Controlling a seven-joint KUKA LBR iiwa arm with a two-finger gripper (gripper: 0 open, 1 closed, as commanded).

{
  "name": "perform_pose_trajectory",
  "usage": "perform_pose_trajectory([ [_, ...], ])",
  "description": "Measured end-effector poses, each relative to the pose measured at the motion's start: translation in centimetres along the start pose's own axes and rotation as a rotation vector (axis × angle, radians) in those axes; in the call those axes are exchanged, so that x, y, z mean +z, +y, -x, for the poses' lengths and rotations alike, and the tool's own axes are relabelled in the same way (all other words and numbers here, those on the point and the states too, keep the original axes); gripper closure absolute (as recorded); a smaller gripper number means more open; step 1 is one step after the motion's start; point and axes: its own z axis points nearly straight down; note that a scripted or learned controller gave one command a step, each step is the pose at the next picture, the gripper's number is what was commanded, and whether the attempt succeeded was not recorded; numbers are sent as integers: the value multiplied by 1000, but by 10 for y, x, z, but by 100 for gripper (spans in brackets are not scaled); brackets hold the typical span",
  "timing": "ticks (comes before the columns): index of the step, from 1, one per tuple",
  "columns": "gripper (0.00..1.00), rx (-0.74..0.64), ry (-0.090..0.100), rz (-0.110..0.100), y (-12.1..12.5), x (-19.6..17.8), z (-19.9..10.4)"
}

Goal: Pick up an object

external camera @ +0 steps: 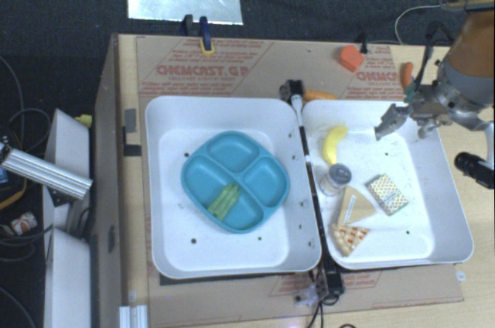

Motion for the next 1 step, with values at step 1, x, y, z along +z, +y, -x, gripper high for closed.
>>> perform_pose_trajectory([
  [1,0,-1,1,-2,40,79,-39],
])
